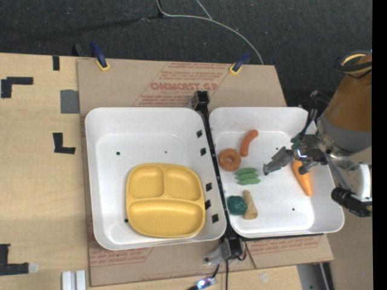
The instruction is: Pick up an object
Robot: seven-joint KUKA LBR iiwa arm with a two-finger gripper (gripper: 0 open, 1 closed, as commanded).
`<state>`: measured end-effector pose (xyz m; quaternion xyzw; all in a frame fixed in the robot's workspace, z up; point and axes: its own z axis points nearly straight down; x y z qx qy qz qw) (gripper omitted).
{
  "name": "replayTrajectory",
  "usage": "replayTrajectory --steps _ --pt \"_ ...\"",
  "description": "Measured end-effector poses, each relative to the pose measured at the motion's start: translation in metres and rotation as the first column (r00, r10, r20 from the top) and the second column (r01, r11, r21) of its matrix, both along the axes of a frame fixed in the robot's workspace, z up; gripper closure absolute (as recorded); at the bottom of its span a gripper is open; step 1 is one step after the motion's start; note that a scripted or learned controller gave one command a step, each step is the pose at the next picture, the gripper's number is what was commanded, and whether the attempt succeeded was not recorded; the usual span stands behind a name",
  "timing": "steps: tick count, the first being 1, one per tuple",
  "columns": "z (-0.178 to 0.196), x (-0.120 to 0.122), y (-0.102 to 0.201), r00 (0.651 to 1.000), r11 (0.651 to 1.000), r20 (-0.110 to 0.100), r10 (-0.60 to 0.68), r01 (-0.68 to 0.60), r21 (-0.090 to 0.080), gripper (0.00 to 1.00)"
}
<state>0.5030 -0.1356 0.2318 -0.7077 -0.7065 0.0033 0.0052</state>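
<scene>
My jaws are hanging spread and released over the right bin (314, 222), the carrot (304, 180) lying just beside them by the right wall; closing here, I am risking pinching air or nudging it away.

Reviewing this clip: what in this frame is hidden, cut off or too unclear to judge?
- Gripper: dark and small in the camera view; its finger state cannot be read.
- Carrot: its top end is covered by the gripper body, so contact cannot be judged.
- Arm: cut off by the right edge.
- Green piece beside the tan piece: too small to identify.
</scene>
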Motion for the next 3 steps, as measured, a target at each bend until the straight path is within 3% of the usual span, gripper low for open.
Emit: replayTrajectory --steps 1,2,3 --pt "0.004 0.002 0.0 1.0 1.0 0.01 0.004 -0.004 -0.002 0.0" --pt "-0.057 -0.007 0.001 1.0 1.0 0.003 0.002 -0.002 -0.001 0.0" --pt "-0.109 0.0 -0.002 1.0 1.0 0.003 0.002 -0.002 -0.001 0.0"
